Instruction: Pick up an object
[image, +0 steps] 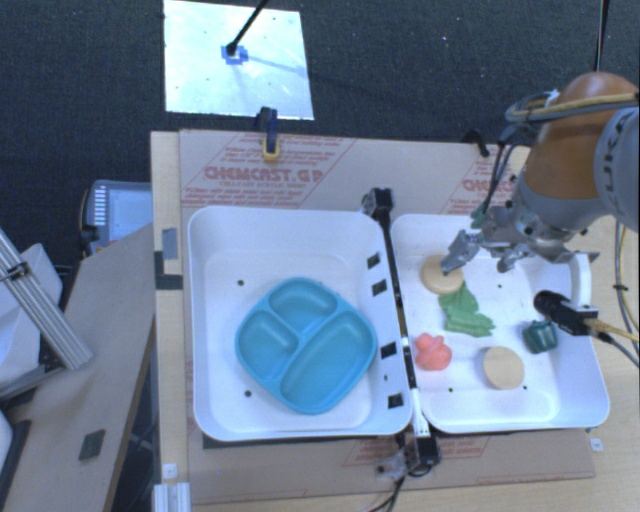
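The tool (483, 254) is seen over the right bin (575, 405), near its far-left corner, fingers spread wide w/ nothing between them. A tan round disc (441, 275) lies just below the left finger, a green leafy toy (466, 313) just nearer the front. A pink toy (432, 351) sits by the left wall, a 2nd tan disc (503, 367) toward the front, a dark green item (540, 336) at the right. A blue divided plate (304, 344) is held in the left bin (225, 240)
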